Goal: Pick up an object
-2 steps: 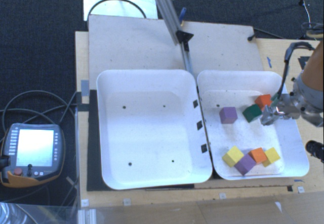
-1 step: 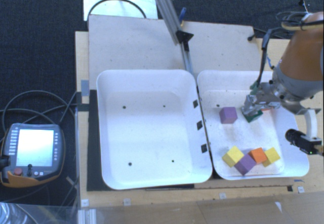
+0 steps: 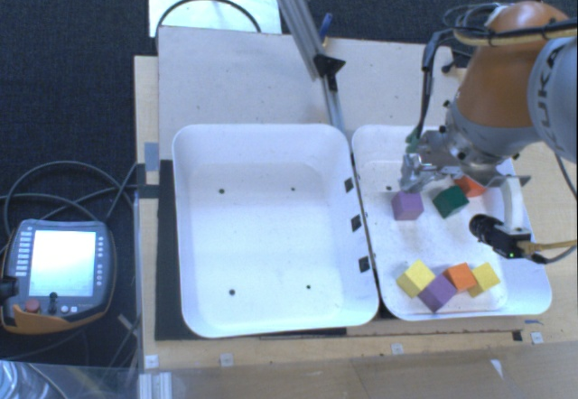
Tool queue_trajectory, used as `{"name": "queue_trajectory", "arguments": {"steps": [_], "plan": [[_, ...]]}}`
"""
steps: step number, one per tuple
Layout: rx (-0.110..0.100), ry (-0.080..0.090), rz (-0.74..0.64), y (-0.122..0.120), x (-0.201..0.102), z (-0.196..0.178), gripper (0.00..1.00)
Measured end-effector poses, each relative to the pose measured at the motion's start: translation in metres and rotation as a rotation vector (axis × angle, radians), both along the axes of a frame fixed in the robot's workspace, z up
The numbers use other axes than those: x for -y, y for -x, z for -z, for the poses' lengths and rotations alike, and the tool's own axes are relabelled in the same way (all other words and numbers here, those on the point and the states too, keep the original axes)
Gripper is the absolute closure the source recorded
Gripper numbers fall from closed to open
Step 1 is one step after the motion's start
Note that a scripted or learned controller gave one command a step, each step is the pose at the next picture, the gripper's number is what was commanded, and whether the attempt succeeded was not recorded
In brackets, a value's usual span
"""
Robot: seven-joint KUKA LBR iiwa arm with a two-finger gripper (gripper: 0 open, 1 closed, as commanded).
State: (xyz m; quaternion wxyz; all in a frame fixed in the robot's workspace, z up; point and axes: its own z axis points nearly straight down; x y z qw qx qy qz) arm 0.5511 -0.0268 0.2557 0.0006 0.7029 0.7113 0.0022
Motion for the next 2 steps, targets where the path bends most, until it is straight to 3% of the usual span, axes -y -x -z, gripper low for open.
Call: {"name": "queue_trajectory", "arguments": {"steps": [2], "plan": [[-0.001, 0.000, 0.001, -0.032, -0.094, 0.010, 1.00]]}}
